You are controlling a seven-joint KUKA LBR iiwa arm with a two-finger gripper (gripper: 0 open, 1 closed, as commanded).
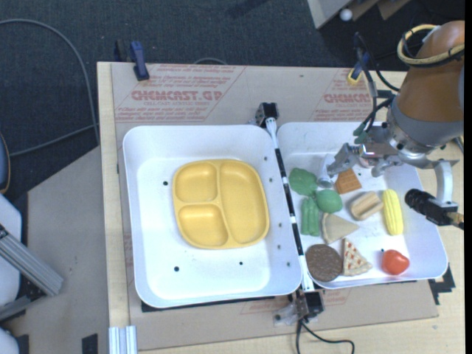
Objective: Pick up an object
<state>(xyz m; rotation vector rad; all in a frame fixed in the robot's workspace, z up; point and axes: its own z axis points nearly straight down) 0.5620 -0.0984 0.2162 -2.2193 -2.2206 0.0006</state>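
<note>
yellow plate [220,201] in left bin [144,198] | toy food in right bin [435,260] (green pieces [313,198], corn [393,212], tomato [396,262]) | gripper [346,161] above orange block [348,182] | I judge approach step; next: descend, close | jaw state: I cannot tell

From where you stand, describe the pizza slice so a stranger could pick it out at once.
Look in the right-hand white bin, the one crowded with toy food, and go to its near edge. Between the round brown patty and the red tomato lies the pizza slice. It is the one tan wedge dotted with red.
</note>
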